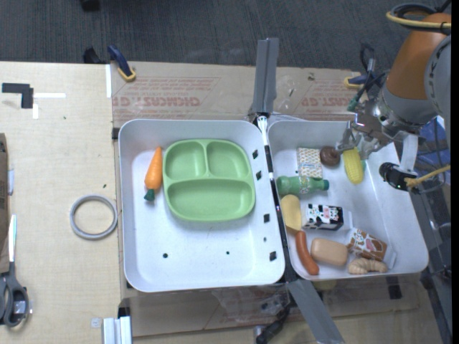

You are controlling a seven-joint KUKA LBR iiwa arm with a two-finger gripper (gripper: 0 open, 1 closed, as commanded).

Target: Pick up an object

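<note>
The arm [419, 63] enters at the upper right, its upper part cut off by the frame edge. Its gripper [356, 143] hangs over the right bin [401, 221], just above the yellow corn [353, 166] — whether it grasps anything, I cannot tell. At far left, the scissors [13, 292] are half cropped.

A yellow toy corn cob [353, 166] hangs roughly upright directly beneath the gripper [356, 147], its top touching the fingers.
</note>
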